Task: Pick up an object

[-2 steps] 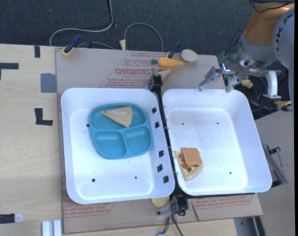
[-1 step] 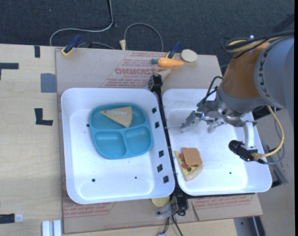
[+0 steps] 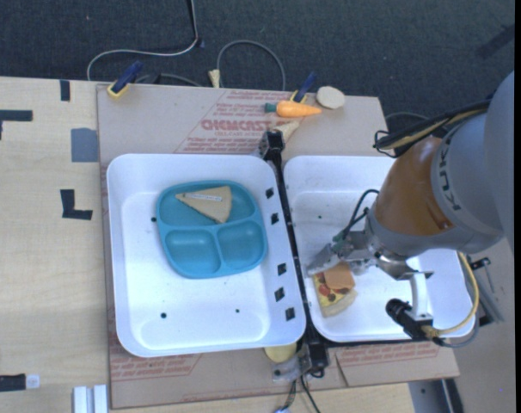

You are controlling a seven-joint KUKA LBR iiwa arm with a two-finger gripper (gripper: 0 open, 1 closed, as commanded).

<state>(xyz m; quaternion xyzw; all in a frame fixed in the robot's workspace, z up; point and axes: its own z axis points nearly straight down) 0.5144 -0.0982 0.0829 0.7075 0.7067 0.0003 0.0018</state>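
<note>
Faintly — red "CHICKCAST"-like print (image 3: 235, 126) on cardboard (image 3: 157, 119)

Red "CHICKCAST"-like print, partly legible, on cardboard sheet (image 3: 235, 126) under bins; "KU.." on arm (image 3: 445, 188).

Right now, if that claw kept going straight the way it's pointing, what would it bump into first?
Probably the toy pizza slice in the right bin. The gripper points down just above it, though one overhead view leaves the gap between them unclear.
</note>
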